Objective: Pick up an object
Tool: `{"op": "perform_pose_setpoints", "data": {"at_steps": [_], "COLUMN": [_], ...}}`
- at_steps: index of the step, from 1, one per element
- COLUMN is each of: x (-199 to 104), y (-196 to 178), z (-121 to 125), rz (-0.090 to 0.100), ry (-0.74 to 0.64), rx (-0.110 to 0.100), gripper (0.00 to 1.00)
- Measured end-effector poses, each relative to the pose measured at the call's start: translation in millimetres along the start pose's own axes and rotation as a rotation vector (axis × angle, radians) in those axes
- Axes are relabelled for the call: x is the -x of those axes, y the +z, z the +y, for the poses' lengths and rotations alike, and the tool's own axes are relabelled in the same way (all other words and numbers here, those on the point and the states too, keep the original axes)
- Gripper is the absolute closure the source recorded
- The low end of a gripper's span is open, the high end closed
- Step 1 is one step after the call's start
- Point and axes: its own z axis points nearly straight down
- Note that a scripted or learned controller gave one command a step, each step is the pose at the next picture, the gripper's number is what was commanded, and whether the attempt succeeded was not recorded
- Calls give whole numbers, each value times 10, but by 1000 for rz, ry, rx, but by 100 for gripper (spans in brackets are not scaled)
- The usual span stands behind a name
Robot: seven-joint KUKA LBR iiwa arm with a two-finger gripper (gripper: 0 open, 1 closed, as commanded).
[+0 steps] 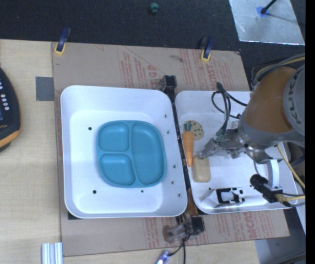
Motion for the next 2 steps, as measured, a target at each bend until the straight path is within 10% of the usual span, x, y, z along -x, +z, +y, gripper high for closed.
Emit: {"op": "perform_pose_setpoints", "data": {"at_steps": [1, 2], "x": [930, 932], "y": [-41, 247], "z": [534, 510], "rz": [1, 2], "ry": [6, 4], "rx": [-8, -11], "gripper": [0, 0]}}
